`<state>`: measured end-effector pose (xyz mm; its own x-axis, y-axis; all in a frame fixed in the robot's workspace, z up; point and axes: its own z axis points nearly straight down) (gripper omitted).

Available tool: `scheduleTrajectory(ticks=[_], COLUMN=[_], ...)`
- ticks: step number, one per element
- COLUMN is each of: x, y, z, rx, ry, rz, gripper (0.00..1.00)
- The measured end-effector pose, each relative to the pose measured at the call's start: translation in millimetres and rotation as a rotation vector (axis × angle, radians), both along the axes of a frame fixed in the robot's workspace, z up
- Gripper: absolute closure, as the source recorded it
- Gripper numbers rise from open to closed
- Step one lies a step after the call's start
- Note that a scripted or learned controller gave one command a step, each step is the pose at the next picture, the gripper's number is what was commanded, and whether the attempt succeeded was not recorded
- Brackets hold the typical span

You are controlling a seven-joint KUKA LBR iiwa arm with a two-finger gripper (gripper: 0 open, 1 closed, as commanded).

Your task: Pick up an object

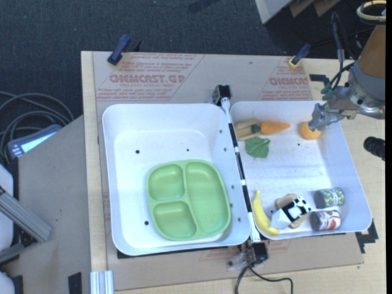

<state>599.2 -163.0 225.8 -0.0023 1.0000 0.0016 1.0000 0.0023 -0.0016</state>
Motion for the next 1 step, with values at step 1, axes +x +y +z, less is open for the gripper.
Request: scheduleTrajectory(ticks=[1], x=[65.3], y=[-10.1], z=[-23.1], rx=[-0.003], ry=[-0.004], rz=[-0.001], gripper=[1.0])
